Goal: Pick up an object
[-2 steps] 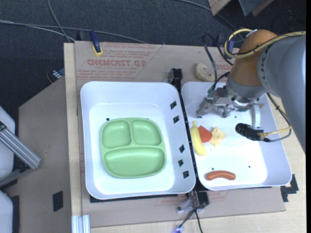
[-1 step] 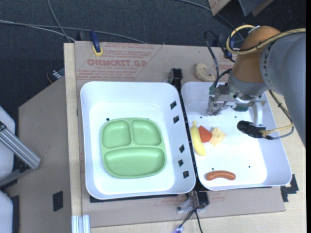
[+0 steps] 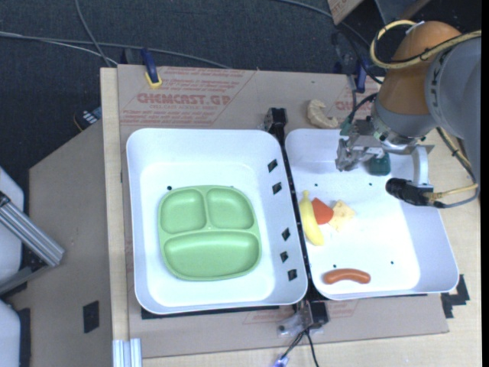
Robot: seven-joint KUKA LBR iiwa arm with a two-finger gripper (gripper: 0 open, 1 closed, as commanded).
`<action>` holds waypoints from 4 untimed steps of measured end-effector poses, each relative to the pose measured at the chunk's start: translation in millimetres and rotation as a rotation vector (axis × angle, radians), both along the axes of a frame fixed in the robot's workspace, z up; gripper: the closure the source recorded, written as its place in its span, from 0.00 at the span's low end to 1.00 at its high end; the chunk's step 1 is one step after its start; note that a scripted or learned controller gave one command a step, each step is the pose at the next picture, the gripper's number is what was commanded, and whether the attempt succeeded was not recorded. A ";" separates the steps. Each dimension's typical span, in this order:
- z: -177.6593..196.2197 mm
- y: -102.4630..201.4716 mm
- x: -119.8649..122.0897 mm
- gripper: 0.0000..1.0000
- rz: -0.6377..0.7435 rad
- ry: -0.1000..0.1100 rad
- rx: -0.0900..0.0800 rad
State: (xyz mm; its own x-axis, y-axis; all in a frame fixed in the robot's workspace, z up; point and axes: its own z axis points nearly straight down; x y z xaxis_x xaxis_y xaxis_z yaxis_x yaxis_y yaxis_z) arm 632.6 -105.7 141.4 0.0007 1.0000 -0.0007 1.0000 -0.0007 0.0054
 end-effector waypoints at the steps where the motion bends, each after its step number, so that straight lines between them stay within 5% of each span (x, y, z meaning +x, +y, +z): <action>1: 46.5 6.6 0.4 1.00 0.002 -0.001 0.001; 2: 101.6 6.8 2.2 1.00 0.002 -0.003 0.000; 4: 109.3 99.0 -37.3 1.00 0.006 0.009 0.004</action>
State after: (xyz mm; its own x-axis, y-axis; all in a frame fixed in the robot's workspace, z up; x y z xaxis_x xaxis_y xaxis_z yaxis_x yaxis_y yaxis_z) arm 595.3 -6.7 250.7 -0.0050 1.0000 0.0032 1.0000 0.0050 -0.0031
